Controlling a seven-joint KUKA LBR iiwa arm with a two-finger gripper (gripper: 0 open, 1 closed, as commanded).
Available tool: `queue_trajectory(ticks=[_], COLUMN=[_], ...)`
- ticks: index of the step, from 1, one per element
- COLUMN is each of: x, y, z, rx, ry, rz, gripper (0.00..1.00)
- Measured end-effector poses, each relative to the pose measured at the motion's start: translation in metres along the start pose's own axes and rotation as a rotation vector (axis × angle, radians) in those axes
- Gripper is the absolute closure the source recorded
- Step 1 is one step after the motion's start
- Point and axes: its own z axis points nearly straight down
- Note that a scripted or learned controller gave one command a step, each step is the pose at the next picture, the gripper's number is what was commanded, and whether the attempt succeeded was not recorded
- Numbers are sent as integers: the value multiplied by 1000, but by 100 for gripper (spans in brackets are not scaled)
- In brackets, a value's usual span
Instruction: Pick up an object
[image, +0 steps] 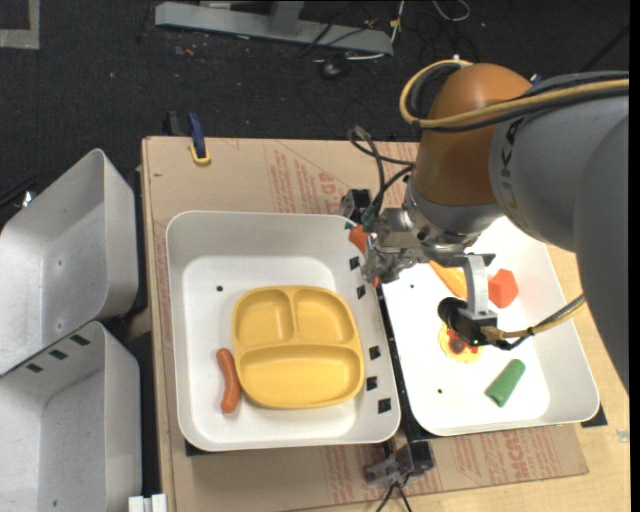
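The gripper (392, 258) hangs at the far left corner of the right bin (560, 385), just beside the rim it shares with the left bin (190, 330), under the grey arm (560, 150), which bends in from the right and covers it, so I cannot tell whether it is wide, narrow or holding anything. In the right bin lie one orange block (503, 287), one green cylinder (506, 381) nearer, one yellow piece (450, 276) mostly hidden beneath the wrist, and one small yellow-and-red thing (452, 343) too covered to name. The left bin holds one yellow divided plate (297, 347) and one orange sausage (229, 381) touching its left edge.
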Motion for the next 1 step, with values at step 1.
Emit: queue_trajectory(ticks=[1], x=[52], y=[-10], z=[-8], rx=[-2], ry=[0], rz=[-1], gripper=[100])
